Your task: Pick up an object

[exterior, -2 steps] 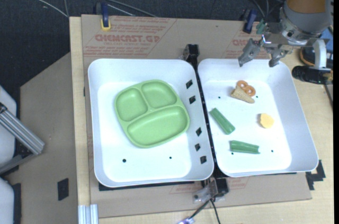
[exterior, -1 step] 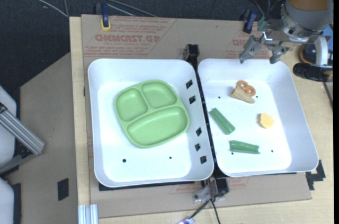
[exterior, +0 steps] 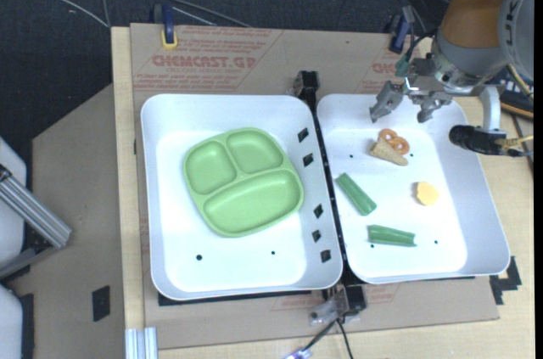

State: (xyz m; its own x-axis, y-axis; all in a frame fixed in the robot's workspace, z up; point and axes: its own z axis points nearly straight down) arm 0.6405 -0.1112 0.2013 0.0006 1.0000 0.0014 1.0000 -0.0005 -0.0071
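On your desk (exterior: 254, 52) sit two shallow white bins, side by side.

Left bin (exterior: 165, 204): one green divided plate (exterior: 243, 181), three compartments, lying flat near the middle.

Right bin (exterior: 475, 221), four small items:
- a tan wedge topped by an orange pretzel-like loop (exterior: 390, 146), in the upper middle;
- a small yellow piece (exterior: 427, 194), right of centre;
- a green stick (exterior: 355, 193), lying at a slant toward the bin's left wall;
- a second green stick (exterior: 391, 237), lying nearly level near the front edge, just below the first and apart from it.

The arm (exterior: 484, 1) enters from your right, grey with an orange band. Its hand (exterior: 405, 106) hovers over the far end of the right bin, just above the tan wedge, with the two fingers spread apart and nothing between them. All four items lie loose on the bin floor.
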